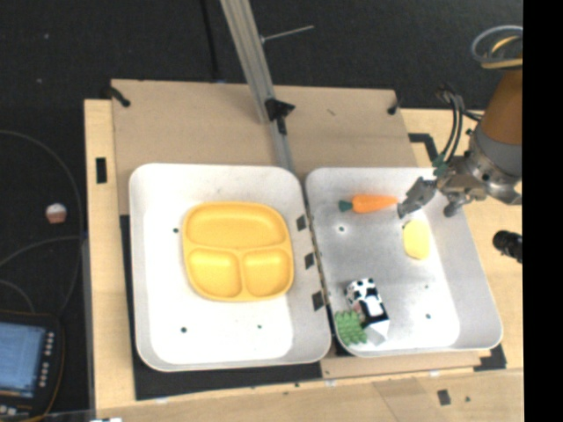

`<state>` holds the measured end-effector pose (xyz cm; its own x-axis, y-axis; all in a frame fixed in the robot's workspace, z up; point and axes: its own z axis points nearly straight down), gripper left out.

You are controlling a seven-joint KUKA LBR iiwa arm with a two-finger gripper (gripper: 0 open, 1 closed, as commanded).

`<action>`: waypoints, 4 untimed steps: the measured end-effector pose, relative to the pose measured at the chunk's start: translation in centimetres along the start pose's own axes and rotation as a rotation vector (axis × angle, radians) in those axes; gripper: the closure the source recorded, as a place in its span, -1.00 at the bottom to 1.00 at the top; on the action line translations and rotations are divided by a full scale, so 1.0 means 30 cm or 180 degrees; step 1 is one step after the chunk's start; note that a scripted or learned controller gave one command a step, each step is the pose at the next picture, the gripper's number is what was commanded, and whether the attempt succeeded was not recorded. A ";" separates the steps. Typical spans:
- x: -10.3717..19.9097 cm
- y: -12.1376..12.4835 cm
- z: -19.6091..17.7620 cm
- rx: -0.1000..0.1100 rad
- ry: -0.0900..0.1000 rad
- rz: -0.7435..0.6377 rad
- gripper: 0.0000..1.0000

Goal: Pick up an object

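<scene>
Scanning the left bin (158, 323): it is bearing a yellow divided plate (237, 249), sitting well apart from the arm and not needing attention.
Middle wall: the two bins are touching along their inner edges, so the arm is better off working away from that wall.
Right bin (457, 310), near corner: a black-and-white toy (369, 301) and a green piece (349, 326) are lying crowded together, making a clean grab awkward there.
Right bin, far side: a carrot (373, 203) is lying flat, and a yellow lemon-like fruit (417, 239) is resting just beside the fingers.
Gripper (437, 194): it is hovering above the bin's far right part with fingers spread and nothing between them, though the slanted view is making the gap hard to judge.
Doing it well: centring over the fruit, then descending straight before closing, is looking like the safest choice.
</scene>
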<state>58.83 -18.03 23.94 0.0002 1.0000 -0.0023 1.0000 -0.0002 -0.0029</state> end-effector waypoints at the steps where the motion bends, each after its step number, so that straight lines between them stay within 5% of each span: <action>1: 0.004 0.010 0.143 0.0000 0.0000 0.0005 -1.00; 2: 0.001 -0.026 0.311 0.0003 0.0002 0.0003 -1.00; 3: -0.001 -0.018 0.263 -0.0024 0.0003 0.0011 1.00; 4: -0.031 -0.010 0.056 -0.0035 -0.0001 0.0005 1.00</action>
<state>58.53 -18.96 22.24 0.0019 1.0000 -0.0027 1.0000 -0.0018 0.0080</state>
